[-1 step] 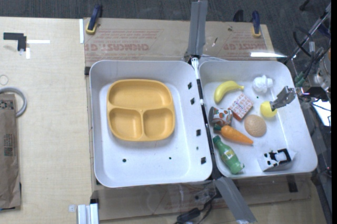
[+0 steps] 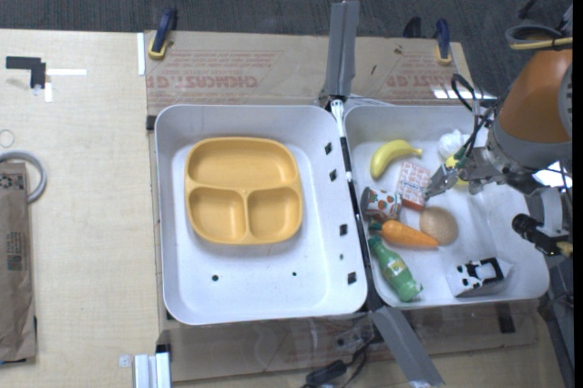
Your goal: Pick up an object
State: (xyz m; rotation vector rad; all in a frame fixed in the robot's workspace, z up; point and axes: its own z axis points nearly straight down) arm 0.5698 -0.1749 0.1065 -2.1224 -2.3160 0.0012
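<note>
Two shallow white bins are set side by side on the bench (image 2: 82, 195). The left bin (image 2: 182, 286) is occupied by one yellow divided plate (image 2: 243, 190) with three compartments. All the loose items are gathered in the right bin (image 2: 519, 281), presumably so that they lie within the arm's reach.

Counted there are: one banana (image 2: 393, 155), one small printed carton (image 2: 413, 184) just below the banana, one carrot (image 2: 409, 236), one brownish round item (image 2: 441, 224) touching the carrot, one green bottle (image 2: 396, 271) below the carrot, one black-and-white toy (image 2: 480, 276) well right of the bottle, and one white crumpled item (image 2: 451, 143) right of the banana.

The gripper (image 2: 444, 181) is lowered just right of the carton. Whether it is spread or closed cannot be told. No item is seen held; the carton is judged the likeliest target.
</note>
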